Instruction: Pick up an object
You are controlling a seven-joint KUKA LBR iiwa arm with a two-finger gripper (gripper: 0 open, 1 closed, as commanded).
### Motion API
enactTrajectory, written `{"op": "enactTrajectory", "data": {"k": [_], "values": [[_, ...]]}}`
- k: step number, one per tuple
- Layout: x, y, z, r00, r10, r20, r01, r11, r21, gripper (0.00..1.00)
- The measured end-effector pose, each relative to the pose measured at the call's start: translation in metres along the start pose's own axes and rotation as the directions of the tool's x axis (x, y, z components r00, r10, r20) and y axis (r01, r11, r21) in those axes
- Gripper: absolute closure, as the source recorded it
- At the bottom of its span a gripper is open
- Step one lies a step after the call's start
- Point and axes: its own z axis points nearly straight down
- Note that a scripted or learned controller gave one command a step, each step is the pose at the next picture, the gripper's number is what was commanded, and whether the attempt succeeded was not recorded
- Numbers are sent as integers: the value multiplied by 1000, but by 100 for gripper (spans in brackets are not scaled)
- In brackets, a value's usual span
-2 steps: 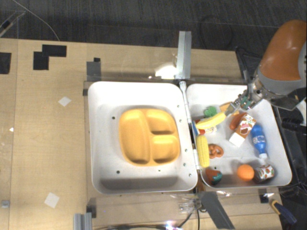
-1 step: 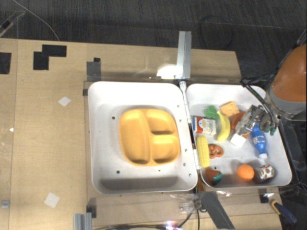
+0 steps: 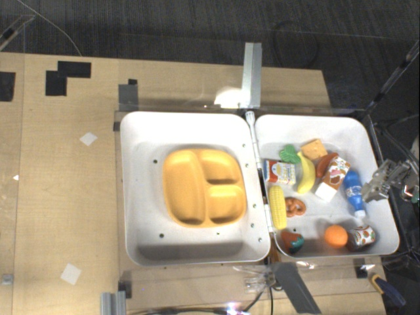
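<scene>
1. Two white bins side by side on the wooden bench [image 3: 59,195]; nearest the camera in the right bin [image 3: 367,136] is a row along its near wall: a small teal-and-red item [image 3: 293,242] at the near-left corner, an orange ball [image 3: 336,235] right of it, and a dark printed can [image 3: 361,237] on its side at the near-right.
2. Just beyond that row: a corn cob [image 3: 277,206] lying along the bin's left wall, with a round pretzel-like piece [image 3: 295,207] touching its right side.
3. Mid bin: a red-and-white carton [image 3: 283,172] near the left wall, a banana [image 3: 306,173] beside it, a small white block [image 3: 326,190], and a red printed pouch [image 3: 334,168] just beyond the block.
4. A blue-and-white bottle [image 3: 354,192] lies right of the block, pointing near-far.
5. Gripper [image 3: 378,187] sits at the bin's right wall, just right of the bottle (close to it, contact unclear). Nothing visible between its fingers; how far they are open I cannot tell.
6. Far part of the pile: a green leafy piece [image 3: 289,153] and a tan bread-like wedge [image 3: 314,149].
7. Left bin [image 3: 141,149] holds one yellow divided tray [image 3: 203,186], roughly centred, well apart from everything in the right bin.
8. Beyond both bins: a grey metal post [image 3: 252,74] standing at the seam between them.
</scene>
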Motion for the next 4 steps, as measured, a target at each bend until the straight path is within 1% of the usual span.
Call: {"op": "enactTrajectory", "data": {"k": [1, 2, 3, 4], "values": [[0, 3, -54, 972, -236, -1, 236, 972, -2, 100], [0, 3, -102, 847, -531, 0, 531, 847, -3, 100], [-24, 18, -6, 787, -617, -9, 617, 787, -9, 100], [-64, 52, 57, 736, -677, -6, 677, 736, -10, 100]]}}
